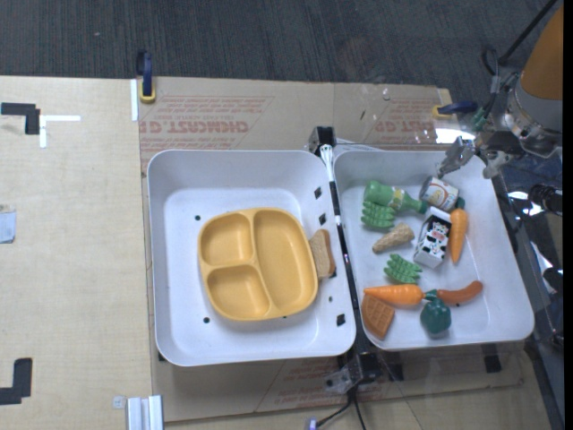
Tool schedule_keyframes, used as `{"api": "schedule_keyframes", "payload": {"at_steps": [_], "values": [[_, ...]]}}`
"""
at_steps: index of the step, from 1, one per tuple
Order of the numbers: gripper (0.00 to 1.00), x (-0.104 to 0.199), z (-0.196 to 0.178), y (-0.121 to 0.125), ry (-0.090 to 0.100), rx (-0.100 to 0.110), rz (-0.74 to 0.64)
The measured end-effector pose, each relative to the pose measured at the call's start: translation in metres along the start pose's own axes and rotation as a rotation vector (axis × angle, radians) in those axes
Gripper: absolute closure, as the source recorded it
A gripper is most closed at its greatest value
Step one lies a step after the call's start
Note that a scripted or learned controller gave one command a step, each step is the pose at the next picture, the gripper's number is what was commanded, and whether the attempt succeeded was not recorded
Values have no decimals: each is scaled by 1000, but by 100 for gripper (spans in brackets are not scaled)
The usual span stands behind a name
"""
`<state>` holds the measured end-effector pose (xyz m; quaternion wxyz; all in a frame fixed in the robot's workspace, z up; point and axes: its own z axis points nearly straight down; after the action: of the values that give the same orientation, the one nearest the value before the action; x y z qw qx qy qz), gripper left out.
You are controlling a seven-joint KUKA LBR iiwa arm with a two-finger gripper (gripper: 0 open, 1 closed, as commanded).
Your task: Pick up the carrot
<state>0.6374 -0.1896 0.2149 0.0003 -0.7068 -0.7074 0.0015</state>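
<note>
two shallow white bins are seen side by side on the counter. the left bin contains a yellow divided plate with three compartments, and a brown slice of toy bread is propped against the plate's right edge. the right bin contains the toy food. two carrots are present: one carrot with a green top is laid roughly horizontally in the lower part of the bin, its leaves pointing toward the bin's far side; a second, plain orange carrot is laid nearly upright in the view, just beside a small black-and-white carton. a small can is located above the carton, touching a green toy vegetable. a beige piece is located below that vegetable. a waffle-patterned orange piece, a dark green pepper and an orange sausage are grouped near the bin's front wall. the gripper is positioned over the far right corner of the right bin, just above the can and well apart from the lower carrot. nothing is seen between the fingers; whether they are spread or closed cannot be determined at this resolution.
</note>
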Motion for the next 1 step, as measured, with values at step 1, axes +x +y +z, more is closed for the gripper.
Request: {"api": "schedule_keyframes", "payload": {"at_steps": [1], "values": [[0, -18, 121, -42, 11, -7, 111]]}}
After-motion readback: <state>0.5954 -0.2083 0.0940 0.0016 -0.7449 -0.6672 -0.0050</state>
